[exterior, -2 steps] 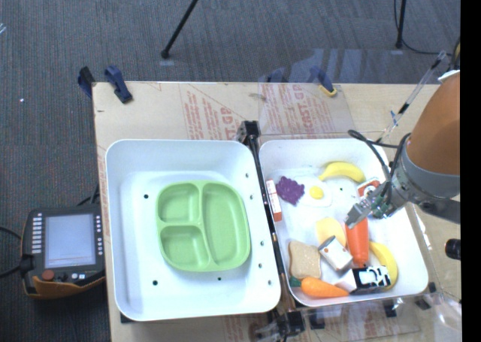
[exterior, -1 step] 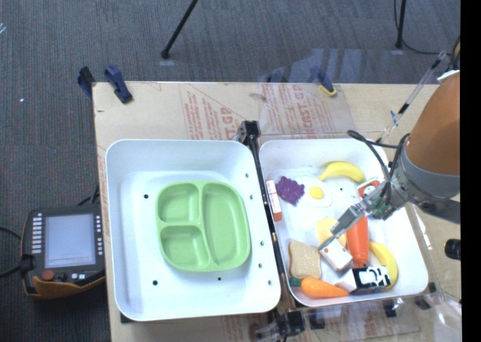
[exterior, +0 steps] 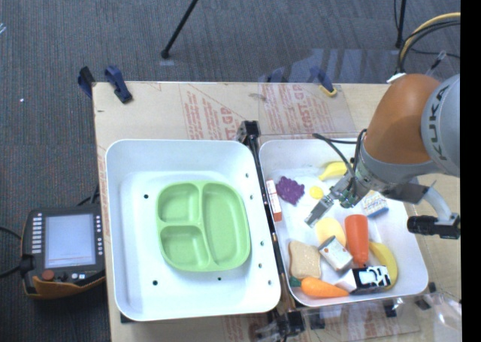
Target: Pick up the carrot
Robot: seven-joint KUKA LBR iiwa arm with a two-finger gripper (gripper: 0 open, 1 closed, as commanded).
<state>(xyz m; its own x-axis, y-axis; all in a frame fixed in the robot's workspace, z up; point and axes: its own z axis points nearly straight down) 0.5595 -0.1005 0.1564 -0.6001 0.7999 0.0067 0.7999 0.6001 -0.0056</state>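
We read only part of the maker's name, the letters "KU", in dark print on the grey arm [exterior: 445,119] at the right edge, while the red printing on the cardboard sheet [exterior: 225,111] under the bins lies upside down and too faint for us to read.

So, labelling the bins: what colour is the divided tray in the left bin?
Light green tray, clearest in the camera view.
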